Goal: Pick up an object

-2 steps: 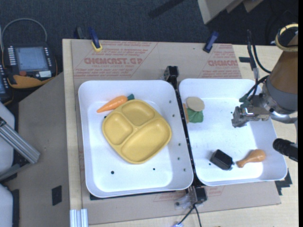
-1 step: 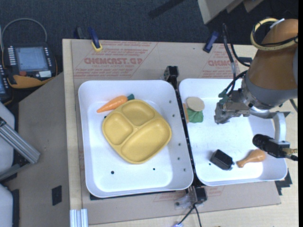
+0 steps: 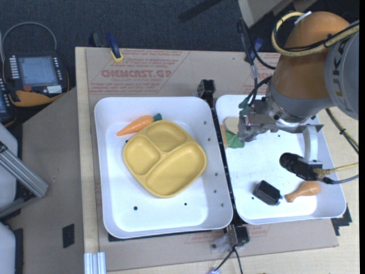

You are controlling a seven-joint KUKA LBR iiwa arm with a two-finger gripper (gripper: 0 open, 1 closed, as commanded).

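The tool [image 3: 249, 131] is hanging over the right bin [image 3: 328, 210], grip unreadable; beside it a green item [image 3: 233, 140] is lying, orientation unclear.

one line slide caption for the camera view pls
Pincer low over a green item in the right bin; carrot beside yellow plate.
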